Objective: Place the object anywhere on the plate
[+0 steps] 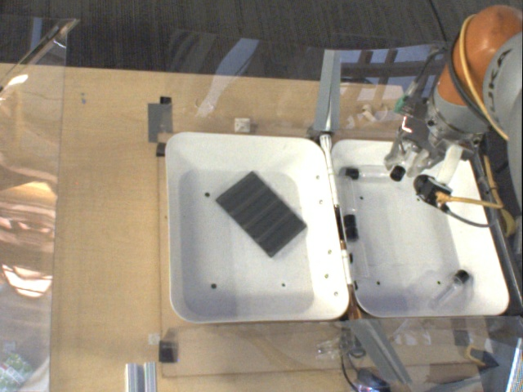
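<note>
Here the wooden counter (98,243) carries two shallow white bins side by side. In the left bin (184,300) a dark ribbed plate (261,214) lies flat, a rectangle turned at an angle so that its corners point roughly to twelve, three, six and nine o'clock. It sits a little toward one o'clock from the bin's middle, apart from every wall.

The right bin (409,292) holds a few small things. A clear tube with a dark cap (359,172) lies near its eleven o'clock corner, just beside the upper wall. Another clear object with a dark end (452,286) rests toward the five o'clock corner; which of these is the one meant for the plate I cannot tell. A small black piece (350,226) sits on the divider between the bins, at about nine o'clock of the right bin.

The grey arm with its orange band (482,47) comes in from two o'clock, and its gripper (413,170) hangs over the upper part of the right bin, toward one o'clock. From where I stand, whether the jaws are released or clenched cannot be told, and nothing can be made out between them. A yellowish cable (474,203) trails from the wrist toward three o'clock.
</note>
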